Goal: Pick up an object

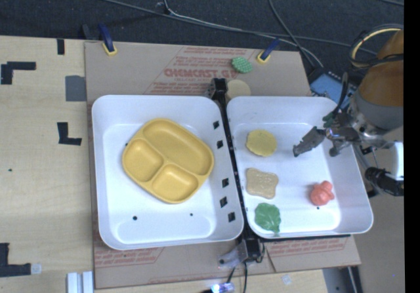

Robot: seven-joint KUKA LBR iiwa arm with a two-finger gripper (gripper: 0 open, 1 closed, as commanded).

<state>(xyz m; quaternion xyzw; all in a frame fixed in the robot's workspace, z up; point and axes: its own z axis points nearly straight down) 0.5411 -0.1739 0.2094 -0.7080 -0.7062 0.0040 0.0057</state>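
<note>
The right bin (289,109) holds a round yellow piece (261,143), a tan toast-shaped piece (262,183), a green leafy piece (268,217) and a red piece (321,194). My gripper (321,141) hangs over the right side of this bin, above and to the right of the yellow piece. Its two dark fingers stand apart with nothing between them; one fingertip (304,146) points left toward the yellow piece. The red piece lies below the gripper.
The left bin (108,154) carries a yellow divided plate (167,160). A small green object (241,63) lies on the cardboard behind the bins. Cables run across the dark floor at the back. Black clips line the divider between the bins.
</note>
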